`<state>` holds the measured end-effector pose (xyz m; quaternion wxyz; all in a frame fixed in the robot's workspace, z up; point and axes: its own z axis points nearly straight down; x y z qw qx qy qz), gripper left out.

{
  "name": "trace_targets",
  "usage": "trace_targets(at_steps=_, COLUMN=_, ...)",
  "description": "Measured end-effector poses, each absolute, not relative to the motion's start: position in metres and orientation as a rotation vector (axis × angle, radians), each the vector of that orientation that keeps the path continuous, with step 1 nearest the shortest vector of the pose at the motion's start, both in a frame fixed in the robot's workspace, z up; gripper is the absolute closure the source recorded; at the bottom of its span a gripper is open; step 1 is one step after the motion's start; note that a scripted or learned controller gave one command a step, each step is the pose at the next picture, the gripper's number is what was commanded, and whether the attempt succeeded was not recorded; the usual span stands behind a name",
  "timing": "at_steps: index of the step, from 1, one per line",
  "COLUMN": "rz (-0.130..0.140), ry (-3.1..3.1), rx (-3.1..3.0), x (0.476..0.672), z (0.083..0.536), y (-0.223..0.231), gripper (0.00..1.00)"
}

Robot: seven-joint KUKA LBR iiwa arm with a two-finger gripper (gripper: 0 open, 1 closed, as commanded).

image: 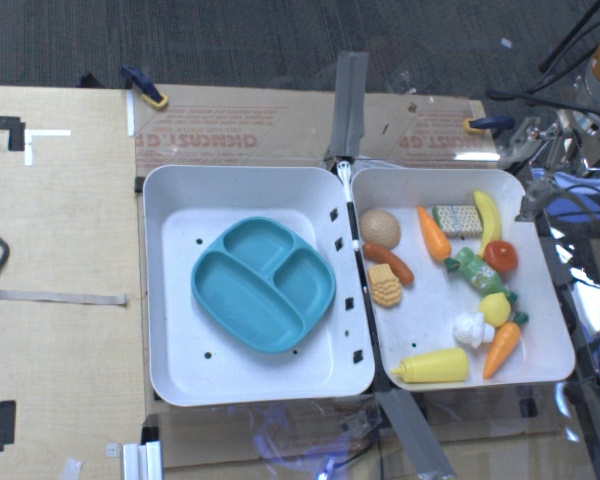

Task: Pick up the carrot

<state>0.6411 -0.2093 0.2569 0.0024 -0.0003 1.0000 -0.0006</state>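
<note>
The carrot (pixel 501 348) is seen lying in the right bin (pixel 552 298), toward five o'clock, its green top pointing up toward the lemon (pixel 495 309) and its tip down toward the bin's near rim. A second orange, carrot-like piece (pixel 433 234) lies near twelve o'clock in the same bin, so which of the two is meant cannot be settled from the task sentence alone.

The arm's metal parts are glimpsed at the view's three o'clock edge, above the bin's far right corner; the pincer cannot be made out clearly there, and whether it is open or closed, or has hold of anything, cannot be told. The approach is judged not yet begun.

A descent over the chosen carrot is called for next, with the closing line set across its narrow body. The five o'clock carrot is crowded: a white garlic-like piece (pixel 469 329) is just beside it at nine o'clock, the lemon is at its top, and the bin wall is near at three o'clock. A yellow squash-like piece (pixel 435 367) lies nearby at seven o'clock.

In the left bin (pixel 170 298) a blue divided plate (pixel 264 284) is set, well apart from the work.
</note>
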Motion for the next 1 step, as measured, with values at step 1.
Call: trace_targets(at_steps=1, rz=-0.001, ry=3.121, rx=0.316, x=0.6211, z=0.0939, y=-0.1487, gripper=0.0)
